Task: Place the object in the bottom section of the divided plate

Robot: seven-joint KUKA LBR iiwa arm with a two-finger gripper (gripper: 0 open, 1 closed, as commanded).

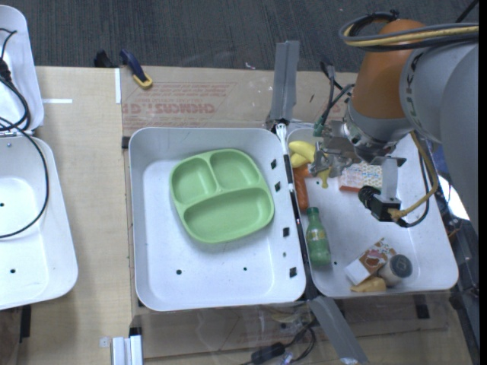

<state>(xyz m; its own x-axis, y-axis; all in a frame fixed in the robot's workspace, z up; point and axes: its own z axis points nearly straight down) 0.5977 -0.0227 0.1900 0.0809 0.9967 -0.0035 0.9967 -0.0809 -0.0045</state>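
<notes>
- Camera view looks down at a slant on two shallow white bins set side by side on a bench.
- The left bin (152,280) holds a green divided plate (222,195), lying flat a little above the bin's middle and slightly turned.
- The plate has two small sections along its upper edge and one long section along its lower edge; all three show bare green.
- The right bin (434,268) holds the loose things and the arm's working end.
- The grey arm with its orange band (388,67) reaches in from the right and bends down over the upper part of the right bin.
- The gripper (329,160) hangs low near that bin's upper left corner; whether it is wide, narrow or holding something cannot be told, since the wrist and cables hide that part.
- A yellow banana-like object (301,152) lies just beside the gripper, on its left, against the bin's left wall.
- An orange carrot-like object (302,188) lies just below the yellow one, along the same wall.
- A green bottle (316,238) lies lower down, its cap pointing up the bin, near the left wall.
- A small printed packet (361,176) lies under the wrist.
- In the lower right corner sit a small box (370,260), a dark round can (399,265) and a yellowish piece (368,285), close together.
- All these objects lie in the right bin, well apart from the plate.
</notes>
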